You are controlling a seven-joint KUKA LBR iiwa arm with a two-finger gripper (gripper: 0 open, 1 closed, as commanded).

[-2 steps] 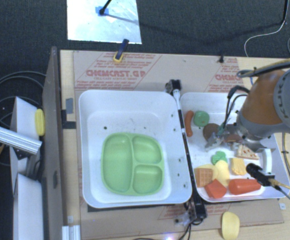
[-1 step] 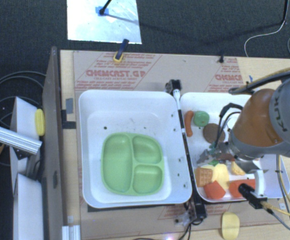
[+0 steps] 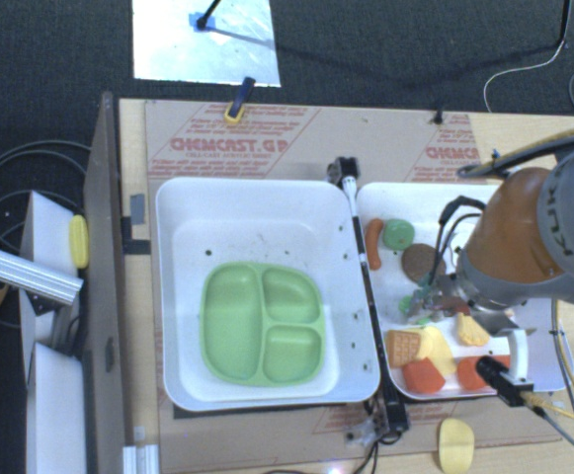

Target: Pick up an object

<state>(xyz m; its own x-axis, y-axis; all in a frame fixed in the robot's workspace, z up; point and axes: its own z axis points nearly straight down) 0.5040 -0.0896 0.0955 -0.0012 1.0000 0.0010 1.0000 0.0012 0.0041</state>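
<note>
We saw two white bins side by side on the bench. The left bin (image 3: 257, 205) held a pale green divided tray (image 3: 263, 322) with three compartments, lying flat toward the front of the bin, and we made out nothing inside any of them.

The right bin (image 3: 405, 197) held the toy food. Against its left wall lay an orange sausage-shaped piece (image 3: 373, 243), with a round green piece (image 3: 399, 233) just beside it and a brown disc (image 3: 420, 261) a little nearer the front. Along the front of the bin we found a square cracker-like piece (image 3: 403, 346), a yellow piece (image 3: 437, 346) touching it, a red-orange piece (image 3: 424, 375) just below those two, a yellow wedge (image 3: 472, 331) to the right and a red piece (image 3: 484, 371) by the front wall.

The arm (image 3: 524, 235) came in from the right and hung over the right bin, its orange band covering much of that bin's far side. The gripper (image 3: 427, 302) was low among the pieces, between the brown disc and the cracker-like piece, with some small greenish thing (image 3: 412, 307) at its tip; it was too blurred for us to name, or to say whether it was held. We could not tell how the jaws stood.

Outside the bins, a yellow object (image 3: 454, 444) lay on the bench edge in front of the right bin.
</note>
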